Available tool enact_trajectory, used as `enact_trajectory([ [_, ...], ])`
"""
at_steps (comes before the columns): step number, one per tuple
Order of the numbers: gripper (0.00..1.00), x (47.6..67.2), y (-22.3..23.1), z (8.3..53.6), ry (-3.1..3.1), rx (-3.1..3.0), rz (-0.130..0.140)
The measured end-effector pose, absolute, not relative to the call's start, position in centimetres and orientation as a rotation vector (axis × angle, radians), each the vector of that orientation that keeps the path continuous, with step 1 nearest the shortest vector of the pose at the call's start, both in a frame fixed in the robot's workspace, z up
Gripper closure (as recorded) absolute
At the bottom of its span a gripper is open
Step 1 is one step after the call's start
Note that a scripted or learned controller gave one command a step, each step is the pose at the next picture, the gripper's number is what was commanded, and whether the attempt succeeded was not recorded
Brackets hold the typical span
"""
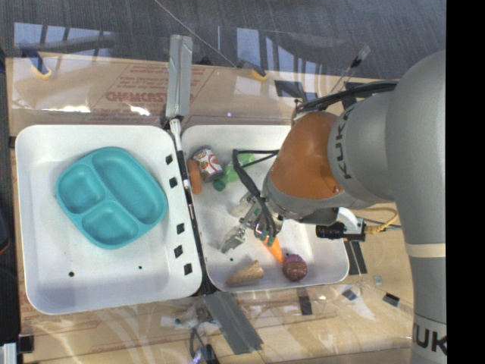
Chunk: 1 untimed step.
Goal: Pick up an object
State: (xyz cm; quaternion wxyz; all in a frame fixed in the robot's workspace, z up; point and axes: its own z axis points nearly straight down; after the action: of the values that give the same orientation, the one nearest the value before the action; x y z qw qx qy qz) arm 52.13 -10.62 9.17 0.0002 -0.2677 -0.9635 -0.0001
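A small orange carrot-like piece lies on the floor of the right bin, toward its near side, just beside the gripper; the gripper's metal fingers hang low over the bin floor, spread apart, with nothing seen between them; a dark red, rounded object sits just right of the orange piece, and a tan cone-shaped piece lies left of that by the near wall; farther off, near the divider, rest a small can, an orange item and a green one; the left bin holds a teal divided plate; the grey arm with its orange band covers the right bin's far right part.
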Motion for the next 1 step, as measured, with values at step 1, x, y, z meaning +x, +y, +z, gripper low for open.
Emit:
enact_trajectory([
  [1, 1.00, 52.25, -10.52, 10.21, -3.031, -0.829, 0.000],
])
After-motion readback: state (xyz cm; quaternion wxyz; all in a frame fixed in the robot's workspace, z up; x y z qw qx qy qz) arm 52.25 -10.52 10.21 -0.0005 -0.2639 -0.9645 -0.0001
